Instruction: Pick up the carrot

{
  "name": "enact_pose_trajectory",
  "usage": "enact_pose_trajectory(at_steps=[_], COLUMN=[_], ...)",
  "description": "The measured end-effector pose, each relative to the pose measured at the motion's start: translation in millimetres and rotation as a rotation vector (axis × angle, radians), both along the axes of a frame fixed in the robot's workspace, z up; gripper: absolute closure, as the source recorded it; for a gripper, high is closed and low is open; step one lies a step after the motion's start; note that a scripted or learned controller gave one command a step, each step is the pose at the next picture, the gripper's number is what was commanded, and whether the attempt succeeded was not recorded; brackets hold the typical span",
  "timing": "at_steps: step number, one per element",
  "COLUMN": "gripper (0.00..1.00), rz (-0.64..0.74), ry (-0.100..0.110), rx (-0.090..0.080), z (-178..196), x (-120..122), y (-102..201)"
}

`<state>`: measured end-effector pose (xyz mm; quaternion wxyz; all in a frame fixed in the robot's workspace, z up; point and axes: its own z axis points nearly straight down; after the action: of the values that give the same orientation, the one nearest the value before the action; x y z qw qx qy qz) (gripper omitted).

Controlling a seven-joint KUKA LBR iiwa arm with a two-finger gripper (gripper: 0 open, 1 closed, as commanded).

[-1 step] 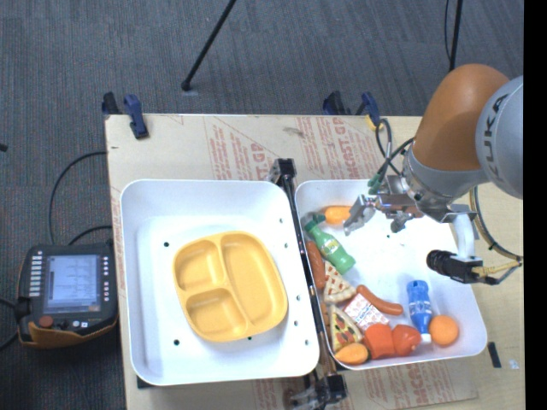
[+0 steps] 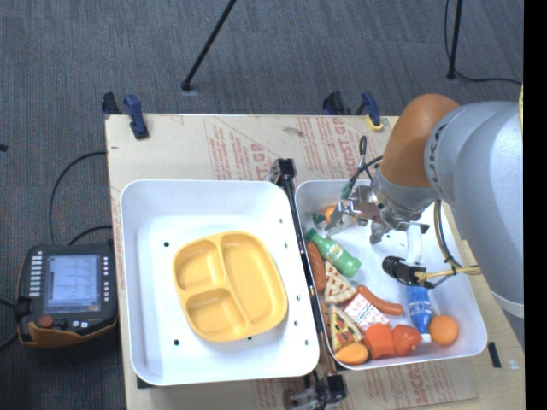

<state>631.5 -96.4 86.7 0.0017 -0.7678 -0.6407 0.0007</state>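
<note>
My tool low in right bin, openness I cannot tell, nothing seen gripped, green bottle beside it, carrot well apart.

The gripper is over the right bin. The bottle lies just left of it. The tray sits in the left bin, far to its left.

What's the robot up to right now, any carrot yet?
Gripper over right bin, nothing visibly held. Carrot lying near front wall. Toy food packed around it.
</note>
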Motion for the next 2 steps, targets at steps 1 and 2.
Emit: enact_pose_trajectory(at_steps=[1, 2], gripper=[0.0, 0.0], rz=[-0.324, -0.635], ry=[-0.001, 0.004], rx=[-0.001, -0.003], z=[1, 0], x=[7, 12], y=[9, -29])
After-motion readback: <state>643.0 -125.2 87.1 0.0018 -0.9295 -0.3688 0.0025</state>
